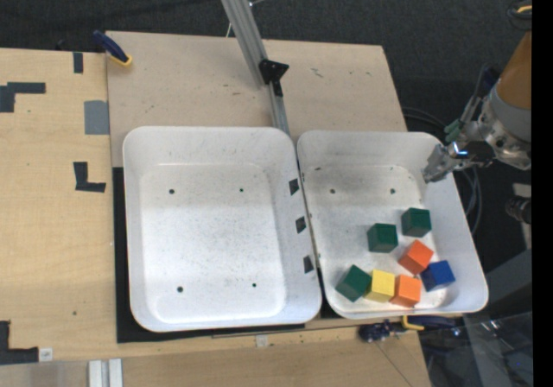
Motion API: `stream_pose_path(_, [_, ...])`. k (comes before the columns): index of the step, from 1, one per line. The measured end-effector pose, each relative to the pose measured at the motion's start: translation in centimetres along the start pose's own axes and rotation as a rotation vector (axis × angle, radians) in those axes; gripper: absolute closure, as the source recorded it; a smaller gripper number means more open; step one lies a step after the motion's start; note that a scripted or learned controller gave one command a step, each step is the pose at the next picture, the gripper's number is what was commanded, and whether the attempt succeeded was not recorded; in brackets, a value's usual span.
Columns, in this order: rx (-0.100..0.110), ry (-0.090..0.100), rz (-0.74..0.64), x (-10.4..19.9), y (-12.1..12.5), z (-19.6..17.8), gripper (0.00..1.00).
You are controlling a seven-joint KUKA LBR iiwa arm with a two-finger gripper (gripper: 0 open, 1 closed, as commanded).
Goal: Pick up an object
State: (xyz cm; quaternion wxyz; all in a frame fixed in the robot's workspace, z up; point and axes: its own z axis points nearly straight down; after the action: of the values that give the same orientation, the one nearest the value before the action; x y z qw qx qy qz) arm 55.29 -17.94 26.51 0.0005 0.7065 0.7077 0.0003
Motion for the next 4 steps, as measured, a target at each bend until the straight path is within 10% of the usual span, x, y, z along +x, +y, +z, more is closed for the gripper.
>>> stream_pose_path(4, [0.005, 0.001, -0.004, 20.2, -2.7, 2.1, 1.0])
